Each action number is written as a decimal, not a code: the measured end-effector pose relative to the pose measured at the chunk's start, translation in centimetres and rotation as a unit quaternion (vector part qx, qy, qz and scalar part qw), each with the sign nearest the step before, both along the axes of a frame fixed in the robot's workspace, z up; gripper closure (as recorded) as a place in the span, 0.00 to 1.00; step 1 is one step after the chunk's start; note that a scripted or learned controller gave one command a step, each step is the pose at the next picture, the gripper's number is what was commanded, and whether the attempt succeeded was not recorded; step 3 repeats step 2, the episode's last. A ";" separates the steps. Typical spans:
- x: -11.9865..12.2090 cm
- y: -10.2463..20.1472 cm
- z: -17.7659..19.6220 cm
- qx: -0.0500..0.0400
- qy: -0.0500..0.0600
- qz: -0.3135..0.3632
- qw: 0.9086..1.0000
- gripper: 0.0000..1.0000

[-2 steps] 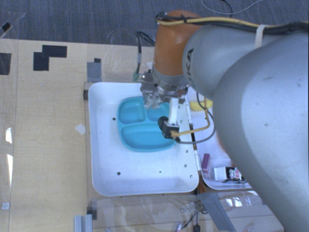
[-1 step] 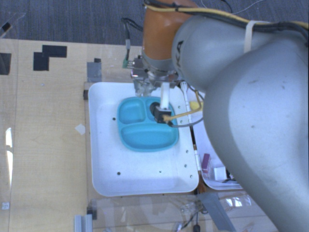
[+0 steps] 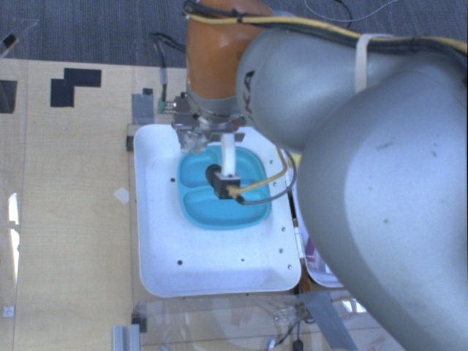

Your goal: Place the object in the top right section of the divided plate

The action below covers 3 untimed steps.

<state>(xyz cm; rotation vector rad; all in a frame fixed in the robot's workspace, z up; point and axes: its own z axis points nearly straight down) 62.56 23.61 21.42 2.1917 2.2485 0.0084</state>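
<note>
- Left white bin (image 3: 164,262): set on the pale wooden table (image 3: 73,210), holding a blue divided plate (image 3: 212,212) in its upper half.
- Plate: shallow, with rounded corners and a raised ridge parting its sections; upper right section largely hidden beneath the wrist.
- Gripper (image 3: 193,143): poised over the plate's upper left corner; jaws blurred, released or clenched cannot be told.
- Object to be placed: location cannot be told.
- Right white bin (image 3: 319,273): mostly covered by the grey arm (image 3: 380,159), with part of the rim visible.

divided plate (image 3: 196,199) — turquoise; bin (image 3: 157,254) — white; bench (image 3: 66,196) pale wood, black patches (image 3: 75,86); arm (image 3: 380,159) grey, orange band (image 3: 219,46)
</note>
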 end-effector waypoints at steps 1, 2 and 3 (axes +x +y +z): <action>-1.8 -1.3 9.1 0.001 0.000 -0.139 0.990 1.00; -1.8 -1.2 10.2 0.001 -0.002 -0.136 0.991 1.00; -1.8 -1.2 10.2 0.001 -0.002 -0.136 0.991 1.00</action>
